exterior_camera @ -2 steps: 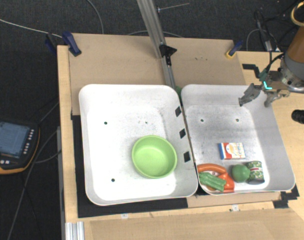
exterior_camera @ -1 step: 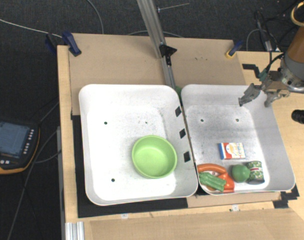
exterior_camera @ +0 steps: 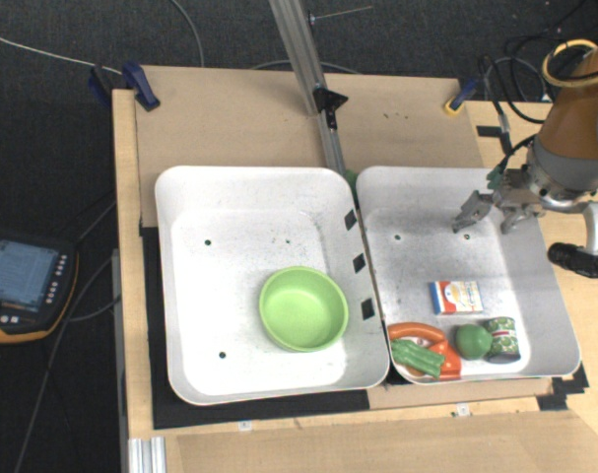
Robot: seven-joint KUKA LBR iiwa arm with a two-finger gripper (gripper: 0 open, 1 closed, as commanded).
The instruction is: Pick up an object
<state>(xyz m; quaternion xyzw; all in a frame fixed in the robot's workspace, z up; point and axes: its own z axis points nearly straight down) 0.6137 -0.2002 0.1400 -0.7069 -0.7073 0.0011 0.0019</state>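
A view from above shows a bench with two shallow white bins side by side. The right bin serves as the landmark here. A grey robot arm with an orange band reaches in from the right, and its two-finger gripper hangs over the far part of this bin, above bare white floor. The fingers are spread apart with nothing between them. The things to pick lie together at the near edge of the same bin, well apart from the gripper: a small white card box with orange and blue print, a green ball just nearer than it, a dark printed can touching the ball, and an orange and green toy vegetable in the bin's near-left corner. To the left of this bin, the other bin holds a light green bowl. This looks like the approach step, with no grasp yet. The next move likely calls for travel toward the near edge, then descent over one item, fingers astride it.
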